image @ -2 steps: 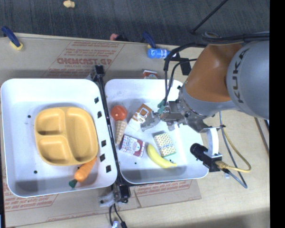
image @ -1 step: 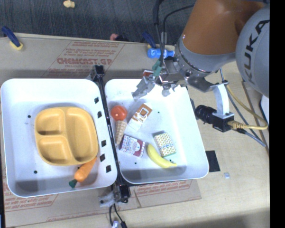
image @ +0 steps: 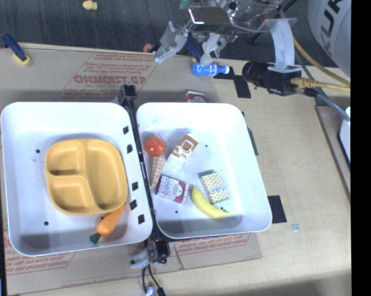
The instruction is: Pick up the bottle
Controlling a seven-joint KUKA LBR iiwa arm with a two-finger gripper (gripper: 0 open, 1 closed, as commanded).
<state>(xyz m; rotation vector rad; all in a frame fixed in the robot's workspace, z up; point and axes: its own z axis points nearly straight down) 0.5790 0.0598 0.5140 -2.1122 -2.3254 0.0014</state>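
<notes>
Bottle [image: 210, 69] on bench just right of tool [image: 184, 44], untouched.

Blue bottle [image: 208, 69], yellow tray [image: 85, 176], orange carrot [image: 110, 222]

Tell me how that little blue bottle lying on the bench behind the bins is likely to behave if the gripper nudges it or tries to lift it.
The blue bottle lies on its side on the bench, so a nudge would probably roll it. It looks small, likely light, so it could skid away. Its rounded body may slip between the fingers of the gripper poised just above it.
</notes>
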